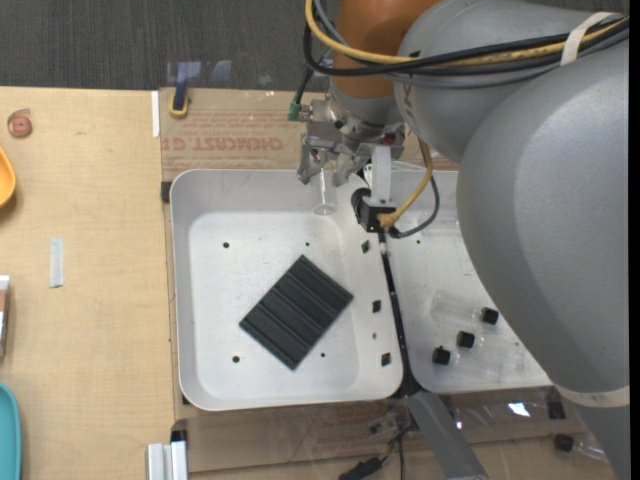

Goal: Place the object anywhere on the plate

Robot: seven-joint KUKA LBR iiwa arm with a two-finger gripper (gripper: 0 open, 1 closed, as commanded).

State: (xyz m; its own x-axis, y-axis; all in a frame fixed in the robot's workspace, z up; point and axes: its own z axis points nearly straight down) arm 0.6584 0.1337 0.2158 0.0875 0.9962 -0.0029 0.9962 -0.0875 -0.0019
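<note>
Plate (297, 310) flat on left bin (200, 268) floor, dark, ribbed, lying at an angle.
My gripper (325, 193) hovers over the bin's far wall; whether it holds anything, I cannot tell. Best approach, I judge: centre over the plate before lowering, keep clear of the rim.

The left bin (200, 298) looks like smooth white plastic with a soft sheen. In it lies a matt black slab (297, 311) with ribbed grooves. At its nine o'clock the worktop (90, 228) shows pale, matt wood grain. At twelve o'clock, brown printed cardboard (235, 143) looks dull. The arm (530, 168) has smooth grey shells, its orange band (385, 13) glossy, and the pincer (325, 183) looks like bare metal.
</note>
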